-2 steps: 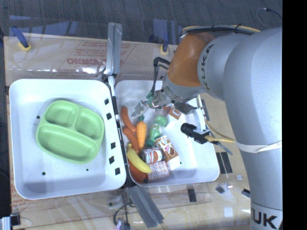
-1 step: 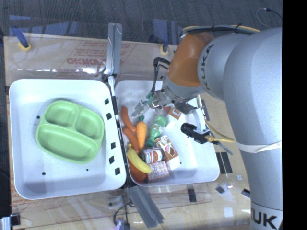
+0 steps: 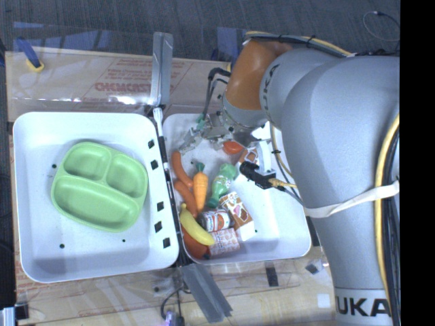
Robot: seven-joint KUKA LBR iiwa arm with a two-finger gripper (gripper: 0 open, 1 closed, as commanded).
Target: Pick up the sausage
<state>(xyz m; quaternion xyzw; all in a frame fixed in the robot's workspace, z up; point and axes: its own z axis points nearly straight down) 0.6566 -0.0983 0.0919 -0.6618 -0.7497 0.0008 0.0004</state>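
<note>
Camera view: the pincer (image 3: pixel 204 132) hangs at the far end of the right bin (image 3: pixel 285 236), its grip state impossible to tell; the sausage (image 3: pixel 182 179) lies just nearer the camera along the left wall, running lengthwise beside the carrot (image 3: pixel 200 189)
</note>
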